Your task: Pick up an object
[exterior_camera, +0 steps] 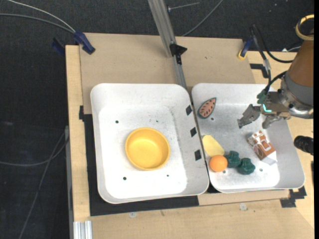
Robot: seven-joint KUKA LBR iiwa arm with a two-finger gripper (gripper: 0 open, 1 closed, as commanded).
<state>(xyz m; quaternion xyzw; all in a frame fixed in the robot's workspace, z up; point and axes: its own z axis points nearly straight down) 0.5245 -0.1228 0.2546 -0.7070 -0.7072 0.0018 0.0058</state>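
Observation:
My gripper [258,118] hangs over the right bin [229,101], toward its right side, with its two fingers spread open and nothing between them. Just below it lies a small brown and white block [261,145]. Along the bin's front sit an orange ball [218,163], a pale yellow piece [212,145] and a dark green toy [239,163]. A pink leaf-shaped piece [207,107] lies at the bin's back left.
The left bin [109,108] holds a yellow bowl [146,148]. A metal pole [164,26] slants across the bench behind the bins. Clamps and cables sit at the bench's back corners.

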